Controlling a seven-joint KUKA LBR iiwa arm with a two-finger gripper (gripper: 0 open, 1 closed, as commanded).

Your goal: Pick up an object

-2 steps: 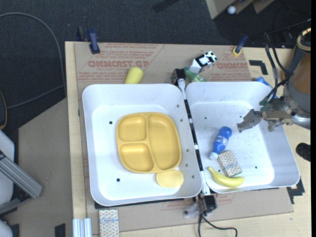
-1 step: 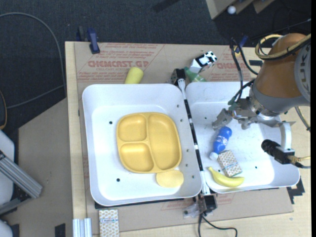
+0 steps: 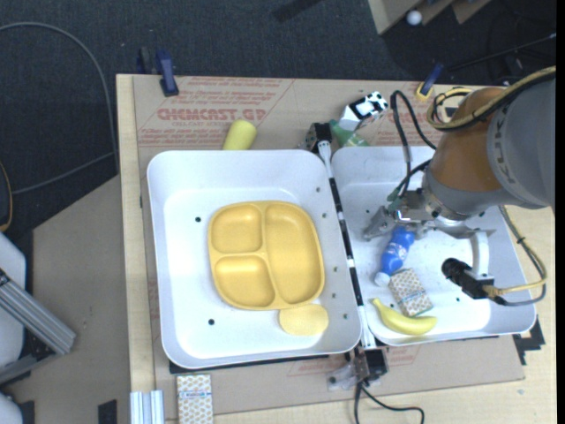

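I see the bench (image 3: 132, 237) topped with printed brown board, and two shallow white bins side by side on it — the left bin (image 3: 177, 263) touching the right bin (image 3: 371, 162). Behind the left bin lies a yellow cylinder (image 3: 239, 135); a blue clamp (image 3: 165, 72) — I think — grips the far edge.

Pretty even, bright overhead light is seen here. The white bins (image 3: 177, 237) are nearly blown out, with soft shadows cast along their inner walls. The dark floor (image 3: 71, 25) is left murky and noisy. Overall sharpness is so-so, and the arm (image 3: 503, 148) is rendered a bit blurred.
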